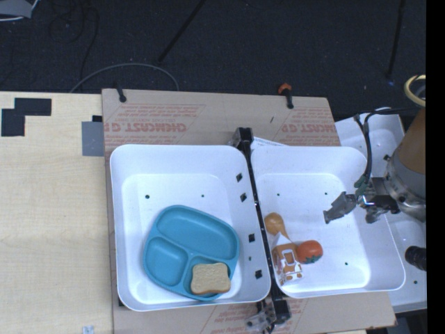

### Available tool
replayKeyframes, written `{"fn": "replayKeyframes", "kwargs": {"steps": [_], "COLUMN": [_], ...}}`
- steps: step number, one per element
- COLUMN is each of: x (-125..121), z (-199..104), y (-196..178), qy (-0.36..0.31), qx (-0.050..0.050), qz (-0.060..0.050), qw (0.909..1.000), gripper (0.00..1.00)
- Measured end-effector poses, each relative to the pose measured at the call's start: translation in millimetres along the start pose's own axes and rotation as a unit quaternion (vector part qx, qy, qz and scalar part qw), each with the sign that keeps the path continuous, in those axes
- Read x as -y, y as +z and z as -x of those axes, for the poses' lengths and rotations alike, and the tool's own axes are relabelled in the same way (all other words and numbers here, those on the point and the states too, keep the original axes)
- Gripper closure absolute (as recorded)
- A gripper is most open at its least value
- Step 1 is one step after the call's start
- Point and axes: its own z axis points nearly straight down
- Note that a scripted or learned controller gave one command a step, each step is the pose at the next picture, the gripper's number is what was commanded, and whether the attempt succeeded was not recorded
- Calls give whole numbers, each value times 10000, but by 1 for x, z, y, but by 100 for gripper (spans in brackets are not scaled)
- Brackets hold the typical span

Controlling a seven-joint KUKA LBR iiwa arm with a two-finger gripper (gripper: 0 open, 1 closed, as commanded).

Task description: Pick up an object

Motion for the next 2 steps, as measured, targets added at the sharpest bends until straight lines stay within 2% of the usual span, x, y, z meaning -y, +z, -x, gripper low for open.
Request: {"fn": "replayKeyframes", "kwargs": {"steps": [1,2], "x": [-2,-3], "z": [0,0], "y": [-5,60], "qy": [-9,-7], "qx": [8,-1], "qz": [49,18], "qw": [10000,10000], "gripper": [0,0]}}
